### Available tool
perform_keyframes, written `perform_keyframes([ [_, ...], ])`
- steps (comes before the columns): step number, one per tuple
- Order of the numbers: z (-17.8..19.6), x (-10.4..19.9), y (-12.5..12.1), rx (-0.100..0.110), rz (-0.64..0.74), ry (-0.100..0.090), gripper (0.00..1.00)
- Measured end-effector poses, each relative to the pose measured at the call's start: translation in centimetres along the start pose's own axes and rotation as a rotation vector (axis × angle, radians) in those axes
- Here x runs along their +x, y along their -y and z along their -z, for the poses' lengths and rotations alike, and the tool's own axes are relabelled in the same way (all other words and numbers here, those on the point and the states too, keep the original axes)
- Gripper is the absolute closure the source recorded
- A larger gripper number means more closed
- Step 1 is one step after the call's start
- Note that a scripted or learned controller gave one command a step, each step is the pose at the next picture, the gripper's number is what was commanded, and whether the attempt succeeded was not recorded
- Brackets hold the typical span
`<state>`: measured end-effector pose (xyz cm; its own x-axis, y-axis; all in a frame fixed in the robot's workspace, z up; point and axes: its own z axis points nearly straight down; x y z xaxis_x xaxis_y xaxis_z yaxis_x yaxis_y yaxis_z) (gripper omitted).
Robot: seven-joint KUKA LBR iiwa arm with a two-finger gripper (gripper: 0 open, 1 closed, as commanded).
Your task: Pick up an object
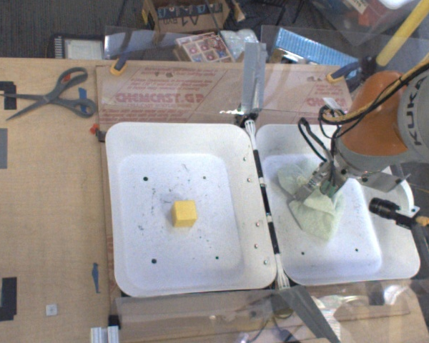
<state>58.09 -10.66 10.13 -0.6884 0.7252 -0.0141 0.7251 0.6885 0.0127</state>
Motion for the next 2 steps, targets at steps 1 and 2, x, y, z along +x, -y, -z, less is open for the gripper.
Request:
perform_keyframes([
  [1, 8.3, 4.6, -8.2, 0.013, -0.373, -0.009, 1.00],
  [2, -1.1, 0.3, 0.6, 0.008, -0.035, -0.006, 1.00],
])
